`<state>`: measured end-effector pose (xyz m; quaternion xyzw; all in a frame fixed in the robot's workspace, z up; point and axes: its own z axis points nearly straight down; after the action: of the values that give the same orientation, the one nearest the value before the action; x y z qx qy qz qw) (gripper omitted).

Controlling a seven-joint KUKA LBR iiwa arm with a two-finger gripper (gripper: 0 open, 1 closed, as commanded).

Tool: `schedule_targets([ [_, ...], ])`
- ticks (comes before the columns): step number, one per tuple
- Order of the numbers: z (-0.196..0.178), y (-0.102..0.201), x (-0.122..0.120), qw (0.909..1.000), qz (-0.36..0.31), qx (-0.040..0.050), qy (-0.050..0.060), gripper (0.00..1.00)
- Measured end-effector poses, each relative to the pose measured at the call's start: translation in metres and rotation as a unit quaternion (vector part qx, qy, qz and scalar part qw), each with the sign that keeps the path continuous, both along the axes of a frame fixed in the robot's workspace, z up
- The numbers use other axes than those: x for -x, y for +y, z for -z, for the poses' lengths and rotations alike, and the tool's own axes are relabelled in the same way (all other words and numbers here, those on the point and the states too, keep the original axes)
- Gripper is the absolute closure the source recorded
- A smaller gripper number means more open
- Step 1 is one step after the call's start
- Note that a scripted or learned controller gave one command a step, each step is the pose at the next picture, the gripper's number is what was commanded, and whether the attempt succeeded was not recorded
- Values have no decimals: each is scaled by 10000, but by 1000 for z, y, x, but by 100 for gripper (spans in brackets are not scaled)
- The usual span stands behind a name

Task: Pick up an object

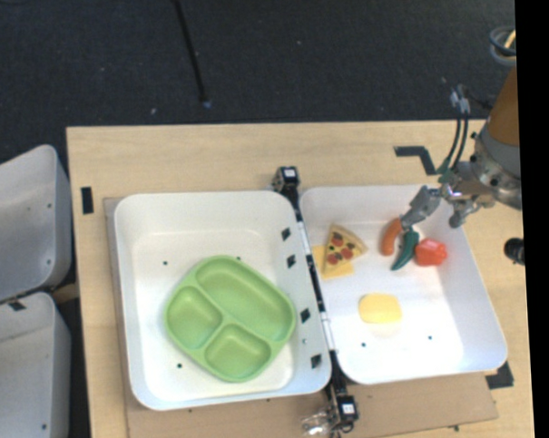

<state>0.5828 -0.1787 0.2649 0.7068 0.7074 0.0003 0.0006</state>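
Gripper (440, 208) above right bin (471, 341), jaws spread open, gripping nothing. Just below: orange carrot (390, 237), green pepper (406, 250), red tomato (430, 252). Pizza slice (339, 250) further left.

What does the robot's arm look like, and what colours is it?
The arm is grey metal, with an orange-brown band above the wrist. Thin dark cables loop along its side, one of them greenish. At the end sits the gripper, made of silvery grey metal with two slim fingers like little tongs. It looks shiny and bumpy, with small joints and bolts near the wrist.
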Motion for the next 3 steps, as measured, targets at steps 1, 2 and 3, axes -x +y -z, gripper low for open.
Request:
schedule_targets([
  [1,42,-1,2,10000,6,5,21,0],
  [2,84,-3,2,10000,10,7,18,0],
  [3,130,3,1,10000,9,4,16,0],
])
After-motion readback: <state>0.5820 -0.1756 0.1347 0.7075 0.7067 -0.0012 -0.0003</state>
